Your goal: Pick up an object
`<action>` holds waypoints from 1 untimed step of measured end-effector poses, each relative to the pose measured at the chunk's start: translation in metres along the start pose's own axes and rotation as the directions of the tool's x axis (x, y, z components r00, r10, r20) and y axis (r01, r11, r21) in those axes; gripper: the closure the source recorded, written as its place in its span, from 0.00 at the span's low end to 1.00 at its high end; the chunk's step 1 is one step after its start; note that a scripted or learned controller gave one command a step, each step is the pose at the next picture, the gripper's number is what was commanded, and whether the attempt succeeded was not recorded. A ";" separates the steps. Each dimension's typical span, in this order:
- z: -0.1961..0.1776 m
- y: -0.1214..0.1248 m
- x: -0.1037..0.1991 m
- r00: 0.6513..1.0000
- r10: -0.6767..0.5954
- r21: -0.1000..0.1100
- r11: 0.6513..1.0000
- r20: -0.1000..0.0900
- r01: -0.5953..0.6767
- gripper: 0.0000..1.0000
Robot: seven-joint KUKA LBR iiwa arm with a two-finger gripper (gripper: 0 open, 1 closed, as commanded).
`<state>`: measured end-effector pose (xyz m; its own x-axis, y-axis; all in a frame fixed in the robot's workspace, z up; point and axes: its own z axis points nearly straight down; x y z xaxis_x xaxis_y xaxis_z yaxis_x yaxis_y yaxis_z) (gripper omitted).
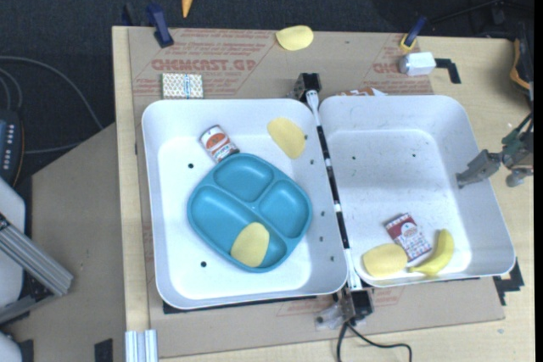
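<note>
from the overhead camera i see a yellow banana (438, 254) curved in the right bin's (390, 148) near corner, touching a small red packet (405, 236). the fingers (495, 168) sit at that bin's right rim, apart from the banana; i cannot tell their state.

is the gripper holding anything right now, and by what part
Nothing is held: the gripper sits open at the right bin's right rim, nothing between its fingers.
</note>
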<state>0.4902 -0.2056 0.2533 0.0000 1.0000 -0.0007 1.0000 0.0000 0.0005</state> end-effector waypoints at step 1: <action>0.169 0.006 -0.008 1.000 0.000 0.000 1.000 0.000 0.000 0.00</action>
<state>0.4960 -0.2134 0.0846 0.0002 1.0000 -0.0003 1.0000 -0.0002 0.0009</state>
